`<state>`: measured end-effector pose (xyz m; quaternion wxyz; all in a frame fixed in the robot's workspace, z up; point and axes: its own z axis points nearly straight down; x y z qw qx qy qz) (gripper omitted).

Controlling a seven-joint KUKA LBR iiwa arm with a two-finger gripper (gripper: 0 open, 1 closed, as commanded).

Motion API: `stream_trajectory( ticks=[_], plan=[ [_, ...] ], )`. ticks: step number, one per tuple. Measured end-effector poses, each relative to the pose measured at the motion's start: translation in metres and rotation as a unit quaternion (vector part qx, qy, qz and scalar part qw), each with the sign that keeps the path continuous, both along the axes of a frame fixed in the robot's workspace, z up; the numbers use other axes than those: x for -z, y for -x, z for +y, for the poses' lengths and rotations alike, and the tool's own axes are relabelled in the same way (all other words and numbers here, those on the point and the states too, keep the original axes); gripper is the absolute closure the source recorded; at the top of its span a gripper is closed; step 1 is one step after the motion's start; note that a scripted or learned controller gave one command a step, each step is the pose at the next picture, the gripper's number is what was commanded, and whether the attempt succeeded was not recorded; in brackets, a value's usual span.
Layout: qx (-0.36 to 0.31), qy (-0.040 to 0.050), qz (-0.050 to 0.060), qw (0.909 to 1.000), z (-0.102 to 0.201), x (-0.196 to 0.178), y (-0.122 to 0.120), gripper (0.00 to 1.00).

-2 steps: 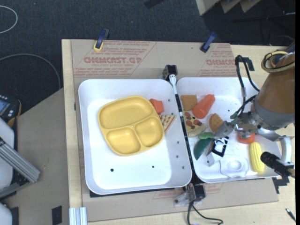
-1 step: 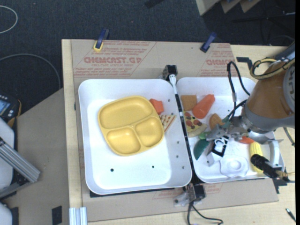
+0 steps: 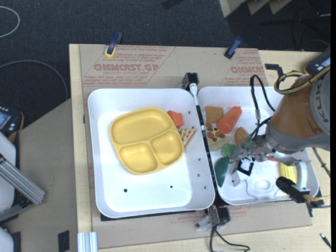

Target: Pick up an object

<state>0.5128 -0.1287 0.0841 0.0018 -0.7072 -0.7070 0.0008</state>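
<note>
We're at the approach step: gripper sits low in the right white bin, just beside the dark green rounded toy. Can't tell its grip state, nothing visibly held. Next move, we judge: centre on it, close, lift.

Two white bins, one yellow divided plate, one orange carrot.

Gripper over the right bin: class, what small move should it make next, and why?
Probably a short drop straight down. The gripper sits low in the right bin, beside the dark green object by the bin's left wall, and nothing is seen held, so lowering there looks like the likeliest way to reach something.
</note>
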Motion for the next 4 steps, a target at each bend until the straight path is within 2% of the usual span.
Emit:
stream_trajectory(
  ticks=[1,2,4],
  plan=[
    [0.001,0.0012,-0.003,1.0,-0.001,-0.012,-0.001,1.0],
    [-0.001,0.0017,-0.004,1.0,0.002,-0.07,-0.01,1.0],
    [-0.001,0.0014,-0.004,1.0,0.001,-0.142,-0.011,1.0]
  ],
)
